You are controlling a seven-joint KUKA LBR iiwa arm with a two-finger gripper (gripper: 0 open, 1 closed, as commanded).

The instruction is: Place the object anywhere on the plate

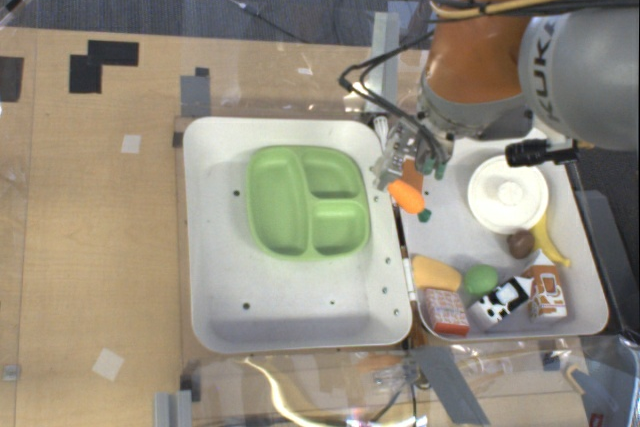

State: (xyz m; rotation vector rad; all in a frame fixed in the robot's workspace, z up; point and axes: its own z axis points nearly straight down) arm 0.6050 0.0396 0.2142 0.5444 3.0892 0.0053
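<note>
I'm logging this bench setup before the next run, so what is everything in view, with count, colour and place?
Bins: 2, white, side by side on the bench.
Plate: 1, green, compartmented, in the left bin.
Toy carrot: 1, orange with green tip, at the gripper, over the bins' shared edge.
Round dish: 1, white, right bin.
Banana: 1, yellow, right bin.
Brown ball: 1, beside the banana.
Other toys: several, mixed colours, right bin's near edge.
Arm: 1, grey with orange band, from the right.
Gripper: 1, above the carrot.
</note>
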